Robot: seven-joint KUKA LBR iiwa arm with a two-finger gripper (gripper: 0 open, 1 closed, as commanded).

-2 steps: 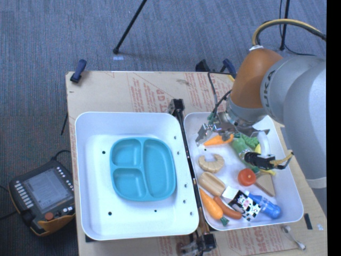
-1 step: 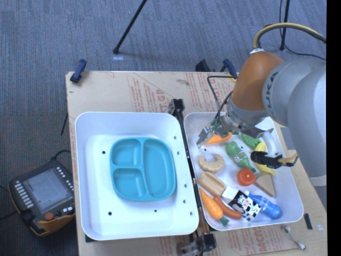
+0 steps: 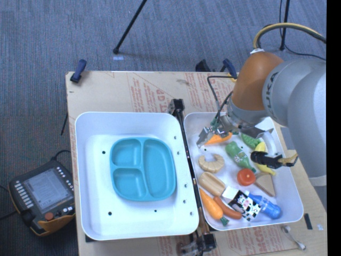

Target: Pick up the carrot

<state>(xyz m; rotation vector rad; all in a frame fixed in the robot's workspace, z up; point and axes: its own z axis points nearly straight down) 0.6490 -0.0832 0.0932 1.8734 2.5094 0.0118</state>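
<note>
Where bins meet, end effector (image 3: pixel 209 136) seemingly on carrot (image 3: pixel 219 138)

Arm (image 3: pixel 298 95) cut off at right edge; wrist hides tool (image 3: pixel 213 133) fingers.

Carrot (image 3: pixel 211 205): orange, green-tipped, lying diagonally at right bin's front-left corner, beside hot dog.
</note>
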